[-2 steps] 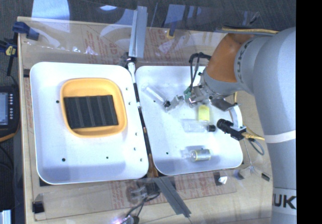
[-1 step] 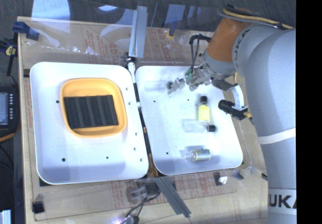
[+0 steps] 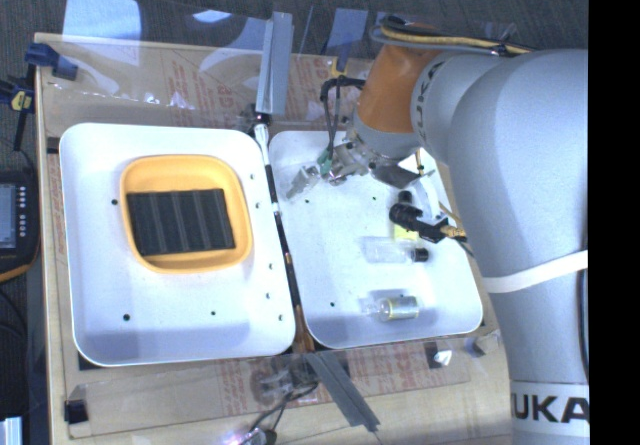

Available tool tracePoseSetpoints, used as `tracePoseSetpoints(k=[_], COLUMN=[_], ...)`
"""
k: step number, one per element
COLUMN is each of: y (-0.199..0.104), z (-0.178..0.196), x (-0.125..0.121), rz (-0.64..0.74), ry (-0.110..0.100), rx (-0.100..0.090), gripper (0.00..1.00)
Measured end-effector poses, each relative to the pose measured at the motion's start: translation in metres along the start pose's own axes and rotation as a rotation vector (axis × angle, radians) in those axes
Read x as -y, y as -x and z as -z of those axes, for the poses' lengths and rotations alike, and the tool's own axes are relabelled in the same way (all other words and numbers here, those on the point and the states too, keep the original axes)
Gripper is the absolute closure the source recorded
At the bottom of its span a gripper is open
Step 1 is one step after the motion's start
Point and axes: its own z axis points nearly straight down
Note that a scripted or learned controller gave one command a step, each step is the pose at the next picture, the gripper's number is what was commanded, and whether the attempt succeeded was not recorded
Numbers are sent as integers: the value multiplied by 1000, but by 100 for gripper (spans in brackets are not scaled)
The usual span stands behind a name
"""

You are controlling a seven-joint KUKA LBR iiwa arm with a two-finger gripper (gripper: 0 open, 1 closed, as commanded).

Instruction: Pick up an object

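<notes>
Gripper low at the right bin's far-left corner, likely lining up on something small there, grip state can't be told; metal cylinder near the near edge and clear piece mid-bin lie loose, apart from it.

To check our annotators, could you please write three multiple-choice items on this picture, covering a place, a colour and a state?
1. Where is the ribbed tray? A left bin; B right bin; C outside both.
2. Its rim colour? A blue; B yellow; C green.
3. The shiny cylinder in the right bin is: A upright; B lying on its side; C leaning on a wall.
Answers: 1 A, it sits in the left bin; 2 B, the rim is yellow; 3 B, it lies flat.
</notes>
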Motion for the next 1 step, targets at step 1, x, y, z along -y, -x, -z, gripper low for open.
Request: tracePoseSetpoints(k=[1], y=[-17], z=[0], x=[-9], rz=[102], ry=[-20], rx=[11], gripper=[0])
